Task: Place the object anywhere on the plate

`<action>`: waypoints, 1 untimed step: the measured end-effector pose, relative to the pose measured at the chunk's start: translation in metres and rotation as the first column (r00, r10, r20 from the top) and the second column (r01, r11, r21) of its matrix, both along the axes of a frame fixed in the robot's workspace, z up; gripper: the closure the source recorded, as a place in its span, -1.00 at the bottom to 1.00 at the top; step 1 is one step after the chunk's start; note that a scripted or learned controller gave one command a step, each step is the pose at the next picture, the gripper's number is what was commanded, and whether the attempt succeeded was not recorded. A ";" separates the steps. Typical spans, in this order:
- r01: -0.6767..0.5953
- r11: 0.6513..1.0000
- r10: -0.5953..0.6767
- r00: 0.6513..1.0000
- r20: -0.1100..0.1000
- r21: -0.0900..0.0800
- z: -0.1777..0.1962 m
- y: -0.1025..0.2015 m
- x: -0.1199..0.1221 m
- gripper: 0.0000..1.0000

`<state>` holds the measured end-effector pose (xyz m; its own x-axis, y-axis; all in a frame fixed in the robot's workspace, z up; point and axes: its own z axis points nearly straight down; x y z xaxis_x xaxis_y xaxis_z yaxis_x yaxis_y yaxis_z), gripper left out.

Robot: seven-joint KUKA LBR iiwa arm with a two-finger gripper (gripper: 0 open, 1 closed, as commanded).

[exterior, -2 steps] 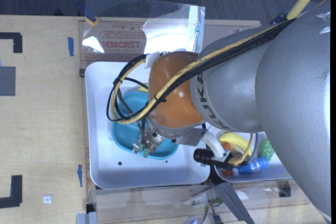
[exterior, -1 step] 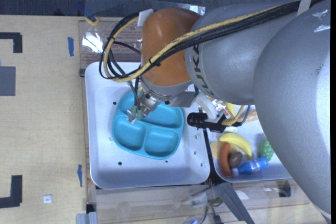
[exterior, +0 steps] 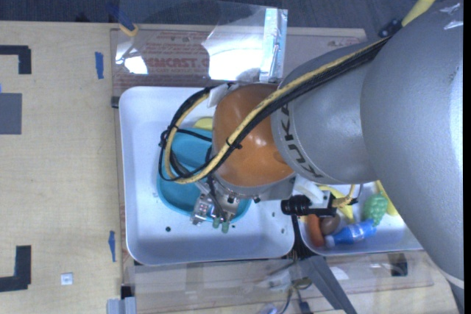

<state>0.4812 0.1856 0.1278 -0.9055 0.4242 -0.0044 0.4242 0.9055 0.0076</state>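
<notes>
Arm (exterior: 368, 114): grey, with an orange band (exterior: 246, 136), reaching in from the right and covering much of the left bin and most of the right one. Black and yellow cables (exterior: 184, 151) loop off the band on its left side.

Gripper (exterior: 210, 215): at the arm's tip, low over the near part of the plate. How far it is open cannot be told, nor whether anything is in its grasp; a small green bit shows at its tip.

Plate (exterior: 180, 191): blue, in the left bin, left of centre, largely hidden under the band and cables. Its left and near edges are in sight.

Object: a yellow piece (exterior: 202, 124) peeks out at the far edge of the plate, just beside the band; whether it lies on the plate or next to it cannot be told.

Left bin (exterior: 140, 180): white, shallow, holding the plate.

Right bin (exterior: 353, 246): white, just beside the left one, with its near left corner showing. In it, close together: a blue bottle (exterior: 353, 234), a green knobbly item (exterior: 375, 208), an orange-brown item (exterior: 318, 228), and yellow bits (exterior: 342, 196).

Bench (exterior: 59, 158): pale wood, with black corner marks and blue tape tabs at the left. A clear sheet (exterior: 206, 48) lies beyond the left bin.
</notes>
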 end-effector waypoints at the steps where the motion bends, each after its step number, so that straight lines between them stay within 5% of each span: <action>1: -0.183 0.983 0.183 0.983 -0.001 -0.003 0.026 0.019 0.086 1.00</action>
<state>0.5668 0.2042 0.1542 -0.9680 0.2509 -0.0051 0.2509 0.9680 0.0044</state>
